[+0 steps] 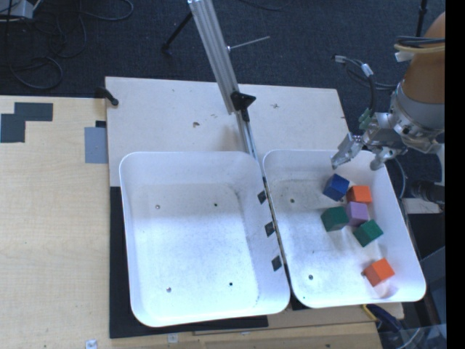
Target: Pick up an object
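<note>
The arm reaches in from the right, and its gripper (360, 151) hangs above the far right corner of the right bin (312, 297), its two fingers spread apart with nothing between them. The step in hand looks like the approach: no object is grasped yet. Just below and a little left of the fingertips lies the blue cube (336, 187), the nearest candidate, sitting on the bin floor turned so its edges run diagonally to the bin walls; being a cube, it has no real long axis. It touches or nearly touches an orange cube (360, 193), with a purple cube (359, 211) and two green ones (335, 218) (368, 232) clustered close by. The next move probably calls for descending over the blue cube with the fingers turned to meet two flat faces, clear of the orange neighbour.
</note>
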`<state>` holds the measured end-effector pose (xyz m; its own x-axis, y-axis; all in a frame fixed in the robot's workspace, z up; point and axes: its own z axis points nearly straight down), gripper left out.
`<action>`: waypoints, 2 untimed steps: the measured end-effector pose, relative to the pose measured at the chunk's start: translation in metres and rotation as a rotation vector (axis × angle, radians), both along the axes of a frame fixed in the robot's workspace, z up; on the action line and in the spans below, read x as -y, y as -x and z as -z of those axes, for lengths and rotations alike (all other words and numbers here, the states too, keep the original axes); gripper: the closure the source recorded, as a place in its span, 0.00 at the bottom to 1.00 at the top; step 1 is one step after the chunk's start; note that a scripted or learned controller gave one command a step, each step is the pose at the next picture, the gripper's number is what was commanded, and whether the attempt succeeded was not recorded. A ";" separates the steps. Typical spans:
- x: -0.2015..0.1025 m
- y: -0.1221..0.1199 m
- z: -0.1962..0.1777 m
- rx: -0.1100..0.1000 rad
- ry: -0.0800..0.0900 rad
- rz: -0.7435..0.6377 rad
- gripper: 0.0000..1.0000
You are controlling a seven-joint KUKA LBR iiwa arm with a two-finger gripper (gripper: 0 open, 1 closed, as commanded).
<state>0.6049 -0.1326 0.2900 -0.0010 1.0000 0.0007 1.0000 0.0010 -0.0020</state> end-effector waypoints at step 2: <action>0.030 0.015 0.170 0.025 0.009 0.000 0.00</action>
